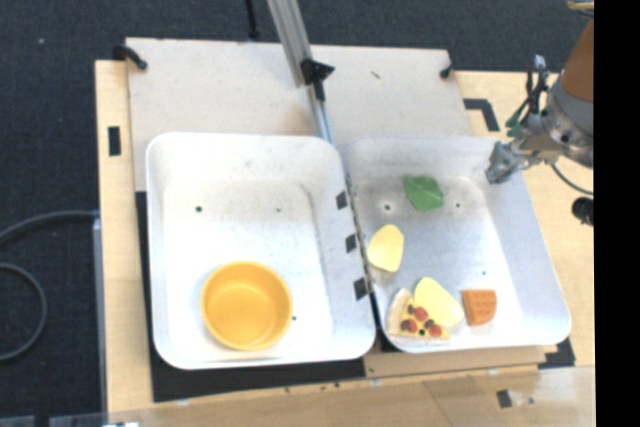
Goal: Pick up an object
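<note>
Gripper (503, 162) sits at the right bin's (520, 245) upper-right rim; can't tell its opening, nothing visibly held. Nearest object: leaf (423, 192), down-left of it.

Two bins side by side on the desk (118, 215). In the left bin (250, 165), a bowl (246, 305) in the near corner, close to the front wall. In the right bin (520, 245), a leaf (424, 193) toward the back, near the middle. Nearer than the leaf and more to the left, a chip (386, 248), just beside the wall between the bins. At the front, a pizza slice (428, 309), with a small block (480, 306) just to its right. Behind the bins, a flat board (220, 90) on the desk, and a slanted pole (285, 5) rising from between the bins. Hand (500, 162) at the right bin's back right edge, well apart from the leaf.
</note>
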`<state>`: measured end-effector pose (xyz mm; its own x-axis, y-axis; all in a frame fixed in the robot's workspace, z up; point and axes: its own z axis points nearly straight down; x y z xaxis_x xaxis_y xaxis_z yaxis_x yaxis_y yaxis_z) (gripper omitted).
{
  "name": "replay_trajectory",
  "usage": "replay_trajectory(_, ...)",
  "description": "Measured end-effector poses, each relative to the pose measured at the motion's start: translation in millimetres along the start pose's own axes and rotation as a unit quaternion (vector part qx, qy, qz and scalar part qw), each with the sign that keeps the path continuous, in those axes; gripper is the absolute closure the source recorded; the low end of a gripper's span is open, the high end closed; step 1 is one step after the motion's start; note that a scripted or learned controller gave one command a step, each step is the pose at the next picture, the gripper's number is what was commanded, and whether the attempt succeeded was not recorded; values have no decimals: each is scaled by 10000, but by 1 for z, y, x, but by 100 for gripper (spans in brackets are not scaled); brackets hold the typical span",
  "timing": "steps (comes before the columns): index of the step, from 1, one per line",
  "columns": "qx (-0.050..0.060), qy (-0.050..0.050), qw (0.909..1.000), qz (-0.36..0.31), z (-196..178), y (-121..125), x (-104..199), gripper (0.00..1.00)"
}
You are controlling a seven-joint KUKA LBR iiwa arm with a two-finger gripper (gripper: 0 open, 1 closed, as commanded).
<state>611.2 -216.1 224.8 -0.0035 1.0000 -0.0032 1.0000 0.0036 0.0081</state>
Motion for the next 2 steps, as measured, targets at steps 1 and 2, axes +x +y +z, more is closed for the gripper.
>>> replay_trajectory(1, 37, 14, 10000, -6, 7, -9, 48, 100)
replay_trajectory(2, 33, 25, 10000, -17, -6, -23, 105, 100)
